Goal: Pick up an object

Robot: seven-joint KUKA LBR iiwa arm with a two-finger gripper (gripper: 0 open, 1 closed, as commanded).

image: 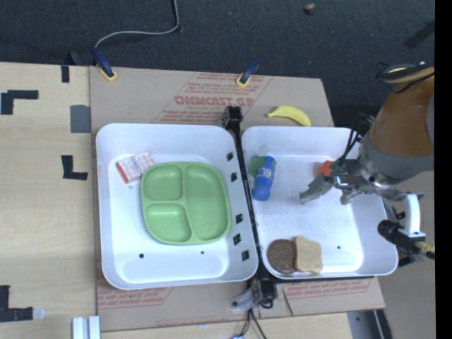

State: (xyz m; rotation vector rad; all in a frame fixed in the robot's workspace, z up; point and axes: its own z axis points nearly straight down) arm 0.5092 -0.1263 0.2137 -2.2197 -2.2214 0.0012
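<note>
In the right bin (367, 260) a blue bottle (263, 181) with a green cap lies near the left wall. A brown round pad (282, 256) and a tan square piece (308, 254) rest side by side at the front wall. My gripper (327, 195) hovers over the middle right of this bin, open, with its fingers spread and nothing between them. It is well to the right of the bottle and above the two pads.
The left bin (113, 260) holds a green divided plate (186, 202) and a small red and white packet (133, 166). A yellow banana (289, 115) lies on the cardboard behind the right bin. The grey arm (402, 140) enters from the right.
</note>
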